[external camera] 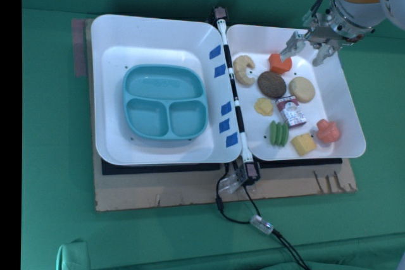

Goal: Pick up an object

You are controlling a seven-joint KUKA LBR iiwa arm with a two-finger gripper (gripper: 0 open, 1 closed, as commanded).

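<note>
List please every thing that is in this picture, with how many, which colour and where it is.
white bins: 2, white, side by side on the bench
divided plate: 1, teal, in the left bin
croissant: 1, pale tan, right bin, upper left
orange piece: 1, orange-red, right bin, top, beside the gripper
dark round cookie: 1, brown, right bin, middle
pale round cookie: 1, tan, right of the dark one
small yellow piece: 1, yellow, below the dark cookie
small carton: 1, red and white, middle
green pods: 1, green, lower middle
yellow block: 1, yellow, lower right
red piece: 1, coral red, far right
blue tape marks: 5, blue, near the bins' join
gripper: 1, grey, open, above the right bin's top edge
</note>
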